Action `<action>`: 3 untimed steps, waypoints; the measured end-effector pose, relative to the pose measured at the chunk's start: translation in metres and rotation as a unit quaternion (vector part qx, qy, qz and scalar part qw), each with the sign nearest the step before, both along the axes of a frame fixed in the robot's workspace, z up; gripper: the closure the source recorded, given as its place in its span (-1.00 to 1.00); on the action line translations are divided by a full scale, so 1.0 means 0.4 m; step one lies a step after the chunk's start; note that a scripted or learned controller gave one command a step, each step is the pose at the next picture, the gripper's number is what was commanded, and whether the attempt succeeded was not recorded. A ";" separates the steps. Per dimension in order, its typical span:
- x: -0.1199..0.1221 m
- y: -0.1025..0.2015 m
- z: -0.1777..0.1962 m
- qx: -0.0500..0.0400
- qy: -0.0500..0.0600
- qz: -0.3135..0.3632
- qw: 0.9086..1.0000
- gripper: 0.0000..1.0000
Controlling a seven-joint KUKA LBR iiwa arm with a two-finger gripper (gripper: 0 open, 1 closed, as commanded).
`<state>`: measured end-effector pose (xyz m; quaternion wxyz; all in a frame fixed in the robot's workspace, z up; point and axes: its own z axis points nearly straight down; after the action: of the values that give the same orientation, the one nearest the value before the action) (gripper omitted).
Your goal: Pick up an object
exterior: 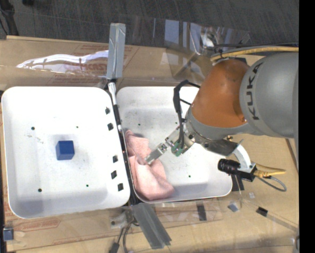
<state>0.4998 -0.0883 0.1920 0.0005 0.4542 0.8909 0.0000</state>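
A crumpled pink cloth [145, 167] lies along the left wall of the right bin [204, 186]. My gripper [148, 158] reaches down from the right and its fingertips press into the upper middle of the cloth. The cloth folds hide the tips. A small blue cube [65, 149] sits alone in the left bin [20, 115], well away from the gripper.
The grey arm with its orange band [220, 96] overhangs the right half of the right bin. A divider with black clips [115, 141] separates the two bins. Cardboard and clear plastic sheeting surround both bins.
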 end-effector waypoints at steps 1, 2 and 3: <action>0.027 -0.066 -0.248 0.001 0.000 -0.005 1.000 -1.00; 0.082 -0.029 -0.249 0.000 0.000 -0.070 0.998 -1.00; 0.003 -0.172 -0.248 0.000 0.000 -0.027 1.000 -1.00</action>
<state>0.5009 -0.1570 0.0929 0.0000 0.4783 0.8782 0.0002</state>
